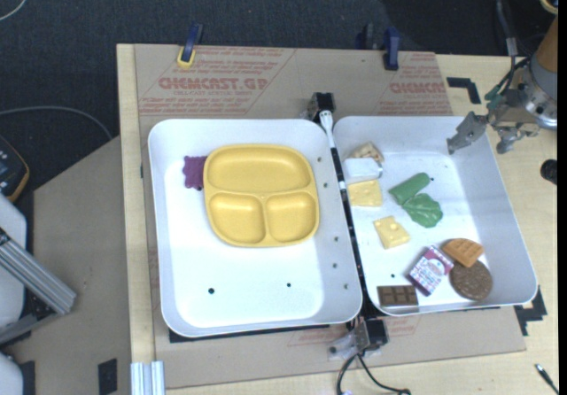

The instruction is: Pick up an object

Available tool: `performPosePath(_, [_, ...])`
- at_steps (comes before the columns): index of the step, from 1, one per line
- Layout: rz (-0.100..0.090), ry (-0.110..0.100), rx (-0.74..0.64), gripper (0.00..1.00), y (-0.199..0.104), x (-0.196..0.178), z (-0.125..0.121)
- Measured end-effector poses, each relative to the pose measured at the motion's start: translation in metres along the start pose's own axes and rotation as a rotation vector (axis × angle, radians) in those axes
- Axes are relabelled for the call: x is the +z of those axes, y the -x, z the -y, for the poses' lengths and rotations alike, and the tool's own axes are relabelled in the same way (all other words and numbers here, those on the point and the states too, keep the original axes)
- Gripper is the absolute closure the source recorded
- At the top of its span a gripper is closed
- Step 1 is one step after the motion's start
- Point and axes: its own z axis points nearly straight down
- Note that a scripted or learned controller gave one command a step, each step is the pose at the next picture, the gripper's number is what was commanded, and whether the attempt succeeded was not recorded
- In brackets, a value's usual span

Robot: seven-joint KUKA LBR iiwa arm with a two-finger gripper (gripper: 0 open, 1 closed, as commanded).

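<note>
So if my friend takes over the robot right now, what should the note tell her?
Gripper: jaws open, holding nothing, hovering over the top right corner of the right bin.
Right bin: green toy, two cheese pieces, chocolate bar, pink packet, round cookie, and a few more.
Left bin: yellow divided plate, purple thing beside it.
Done: nothing picked up.
Left: lower, grab one object, lift.

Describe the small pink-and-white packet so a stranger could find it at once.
Look in the right-hand white bin, toward its near right corner. The small pink-and-white packet lies left of the round brown cookie and just above the dark chocolate bar. It is the only pink, printed item there.
</note>
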Motion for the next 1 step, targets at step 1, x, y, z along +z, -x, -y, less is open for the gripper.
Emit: performPosePath(1, [0.004,0.015,-0.003,0.00,-0.0006,-0.0090,-0.0031])
